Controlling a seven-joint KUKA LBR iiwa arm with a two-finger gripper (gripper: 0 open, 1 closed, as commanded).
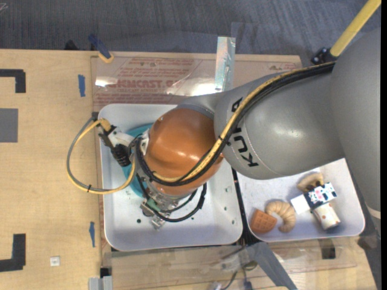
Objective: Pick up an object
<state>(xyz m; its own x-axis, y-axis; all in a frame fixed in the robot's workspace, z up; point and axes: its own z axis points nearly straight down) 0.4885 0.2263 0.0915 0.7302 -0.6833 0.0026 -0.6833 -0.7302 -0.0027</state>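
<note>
Teal, flat and mostly hidden, a thin plastic-looking object (134, 175) lay in the left white bin (199, 231), showing as a strip along the arm's left side and a corner near the bin's top-left; what it was could not be told. Directly over it hung the grey arm with its orange band (178, 150), the wrist pointing down into the bin. The end effector (154, 217) sat low near the bin floor, just below the orange band, a small metallic cluster with black cable looped around it; whether its fingers stood wide or narrow could not be told, and nothing was seen between them. A yellow cable (77, 162) looped out from the wrist over the bin's left wall and onto the light wooden surface (42, 222).

In the right white bin (354, 228), well apart from the end effector, lay several small items grouped together: an orange waffle-patterned wedge (263, 221), touching a tan curled croissant-like toy (284, 213), and beside these a white block with black patches (320, 195) and a pale cylinder (328, 217). A tan rounded piece (309, 180) lay just above them.

Behind the bins, a clear plastic sheet with red lettering (163, 82) lay on the surface.
</note>
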